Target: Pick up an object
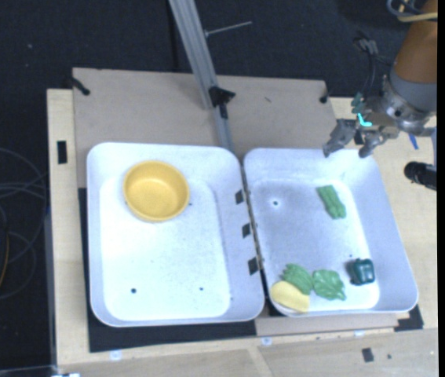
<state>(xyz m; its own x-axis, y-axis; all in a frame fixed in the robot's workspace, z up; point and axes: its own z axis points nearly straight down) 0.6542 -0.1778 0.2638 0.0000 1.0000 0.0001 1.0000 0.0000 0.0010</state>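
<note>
I see my fingers (pixel 346 148) spread wide open above the right bin's (pixel 391 234) far edge, holding nothing

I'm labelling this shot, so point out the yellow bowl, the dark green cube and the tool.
yellow bowl (pixel 156 190), camera view, its inside floor
dark green cube (pixel 361 271), camera view, top face
tool (pixel 349 142), camera view, between fingertips

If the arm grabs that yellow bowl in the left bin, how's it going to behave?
The yellow bowl looks like thin plastic, so probably light and stiff. Its rim is wide and round, so the gripper would likely need to pinch one wall, and it may tilt when lifted. Sitting upright on the flat left bin, it would probably slide, not roll.
</note>
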